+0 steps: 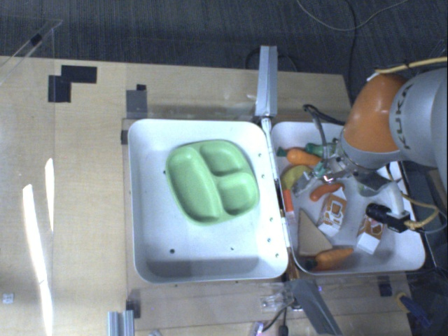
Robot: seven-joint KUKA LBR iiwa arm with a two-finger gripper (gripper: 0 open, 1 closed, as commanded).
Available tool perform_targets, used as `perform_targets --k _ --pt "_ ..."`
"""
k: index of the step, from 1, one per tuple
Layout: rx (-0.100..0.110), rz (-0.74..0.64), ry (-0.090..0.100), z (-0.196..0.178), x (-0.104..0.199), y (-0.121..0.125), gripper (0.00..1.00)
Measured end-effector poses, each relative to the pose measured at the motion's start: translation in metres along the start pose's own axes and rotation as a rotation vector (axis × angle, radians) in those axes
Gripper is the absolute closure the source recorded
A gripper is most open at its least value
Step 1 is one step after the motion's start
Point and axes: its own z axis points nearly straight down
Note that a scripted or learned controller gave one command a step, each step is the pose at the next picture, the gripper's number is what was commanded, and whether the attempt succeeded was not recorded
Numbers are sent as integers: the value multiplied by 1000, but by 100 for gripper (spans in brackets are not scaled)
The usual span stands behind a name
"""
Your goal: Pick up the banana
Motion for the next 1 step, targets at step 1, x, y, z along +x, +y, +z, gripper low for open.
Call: perform_targets --k 1 --pt "-4 -305 -2 6 -7 19 0"
